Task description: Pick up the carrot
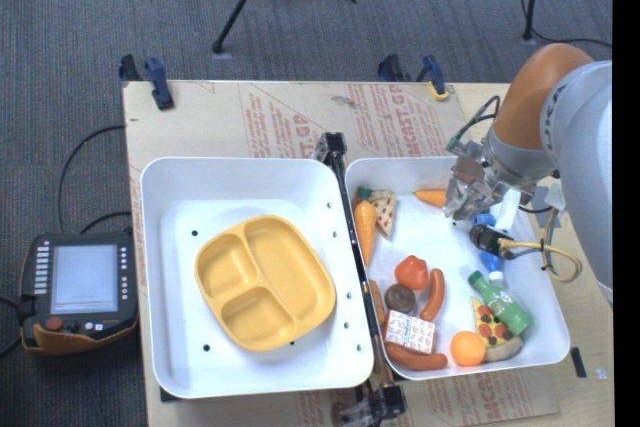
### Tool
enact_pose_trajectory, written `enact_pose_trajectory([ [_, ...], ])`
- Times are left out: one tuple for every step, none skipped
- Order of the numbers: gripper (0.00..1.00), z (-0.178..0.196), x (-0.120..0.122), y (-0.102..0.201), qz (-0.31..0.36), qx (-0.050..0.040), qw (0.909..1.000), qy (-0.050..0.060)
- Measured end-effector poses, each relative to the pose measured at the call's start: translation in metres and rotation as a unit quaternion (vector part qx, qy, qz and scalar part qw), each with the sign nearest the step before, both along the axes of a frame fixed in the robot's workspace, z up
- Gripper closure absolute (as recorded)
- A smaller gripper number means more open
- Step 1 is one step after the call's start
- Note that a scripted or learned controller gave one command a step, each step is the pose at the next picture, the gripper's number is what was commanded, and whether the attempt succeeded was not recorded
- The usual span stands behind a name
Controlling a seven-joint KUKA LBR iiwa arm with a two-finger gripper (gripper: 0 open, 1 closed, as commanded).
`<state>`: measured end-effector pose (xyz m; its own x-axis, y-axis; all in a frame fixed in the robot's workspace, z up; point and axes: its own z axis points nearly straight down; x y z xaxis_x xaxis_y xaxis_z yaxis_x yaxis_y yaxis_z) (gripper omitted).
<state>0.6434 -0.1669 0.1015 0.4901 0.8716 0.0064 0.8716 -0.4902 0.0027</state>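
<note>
On the desk point(240, 115) we see the right bin point(560, 340) crowded with toy food. Our end effector point(466, 205) hangs over its upper part, grip unreadable. The carrot point(365, 230) lies unlifted against the bin's left wall; the pick remains undone.

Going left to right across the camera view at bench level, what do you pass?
Teach pendant → yellow divided plate in the left bin → long carrot at the right bin's left wall → tomato → claw → green bottle.
</note>
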Motion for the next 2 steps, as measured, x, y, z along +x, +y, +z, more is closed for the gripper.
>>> enact_pose_trajectory([
  [0.0, 0.0001, 0.0004, 0.0012, 0.0, 0.0014, 1.0, 0.0],
  [1.0, 0.01, 0.0001, 0.0002, 0.001, 0.0012, 1.0, 0.0],
])
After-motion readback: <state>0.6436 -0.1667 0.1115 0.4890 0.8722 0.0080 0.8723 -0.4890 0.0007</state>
